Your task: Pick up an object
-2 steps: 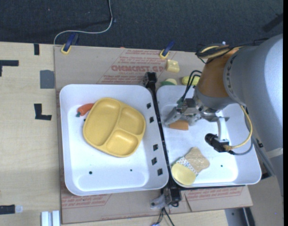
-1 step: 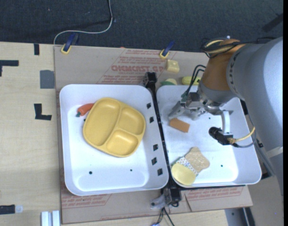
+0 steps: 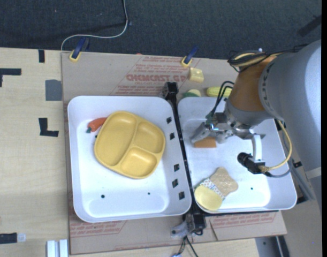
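In the right bin (image 3: 270,197) a small orange piece (image 3: 206,143) lies near the bin's left side. My gripper (image 3: 208,133) is low over the piece, right at its upper edge and partly covering it. A tan and yellow sponge-like item (image 3: 217,188) lies at the front of the same bin. The left bin (image 3: 83,191) holds a yellow divided plate (image 3: 130,144), and an orange carrot-like piece (image 3: 96,123) peeks out from behind the plate's far left side.
A yellow block (image 3: 196,75) lies on the cardboard behind the bins. Small green (image 3: 192,93) and yellow (image 3: 213,91) items rest at the right bin's far rim. A black divider (image 3: 178,143) runs between the bins. A cable with a black plug (image 3: 248,161) hangs from the wrist.
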{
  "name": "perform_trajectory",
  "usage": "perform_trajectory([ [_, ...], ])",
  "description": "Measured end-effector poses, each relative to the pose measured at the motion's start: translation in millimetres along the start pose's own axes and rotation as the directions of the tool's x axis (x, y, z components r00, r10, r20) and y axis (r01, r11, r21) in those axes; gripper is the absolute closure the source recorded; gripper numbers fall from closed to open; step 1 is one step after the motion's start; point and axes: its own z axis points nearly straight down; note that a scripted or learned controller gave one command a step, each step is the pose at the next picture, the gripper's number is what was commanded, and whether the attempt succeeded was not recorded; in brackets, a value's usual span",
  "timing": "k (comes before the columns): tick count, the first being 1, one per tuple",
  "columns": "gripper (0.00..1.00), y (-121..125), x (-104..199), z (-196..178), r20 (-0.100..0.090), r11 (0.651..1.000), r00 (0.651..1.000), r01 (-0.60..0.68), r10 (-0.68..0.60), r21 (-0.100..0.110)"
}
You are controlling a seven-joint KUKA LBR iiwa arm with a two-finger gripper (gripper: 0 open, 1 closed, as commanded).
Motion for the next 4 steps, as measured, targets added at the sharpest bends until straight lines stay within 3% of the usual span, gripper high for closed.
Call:
perform_trajectory([
  [1,0.0,18.4,14.2,0.7,-0.001,1.0,1.0,0.003,-0.003,0.001],
  [4,0.0,10.7,5.2,0.4,0.0,1.0,1.0,0.001,-0.001,0.001],
])
